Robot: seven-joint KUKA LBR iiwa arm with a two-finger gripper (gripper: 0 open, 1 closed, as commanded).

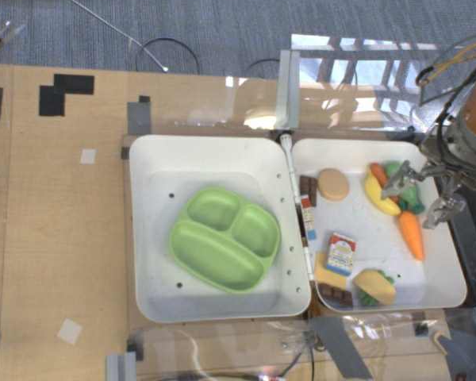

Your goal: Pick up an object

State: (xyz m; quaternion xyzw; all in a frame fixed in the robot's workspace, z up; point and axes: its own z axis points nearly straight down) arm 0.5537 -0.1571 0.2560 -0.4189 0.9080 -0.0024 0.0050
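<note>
Camera view, the sole vantage, looks down on a light wooden worktop [55, 236] carrying two shallow white plastic bins side by side. Left bin [147, 292] holds one item, a lime-green three-compartment plastic plate [224, 239], lying flat near its centre. Right bin [452, 288] holds the candidate objects, all toy foods scattered loose, presumably tipped in so that a grasp can be tried on any of them: a round tan bun-like disc [333, 185], a yellow plastic banana [379, 197], a green leafy toy vegetable [406, 187] just beside the banana, an orange plastic carrot [412, 234], a small red-and-white printed carton [341, 254], a yellow-and-green toy piece [375, 286] by the near wall, and a dark brown bar [309, 190] against the dividing wall. The two-finger gripper [419, 198] reaches in from the right over the banana, green vegetable and carrot top. Its fingers stand spread apart with nothing visibly between them, one at the green vegetable and one beside the carrot; in my judgement it is positioned for a descent on this cluster, no object yet secured. Whether a fingertip touches anything cannot be determined. The carton bears printed artwork, but its lettering is too small to read; no other writing is legible.
</note>
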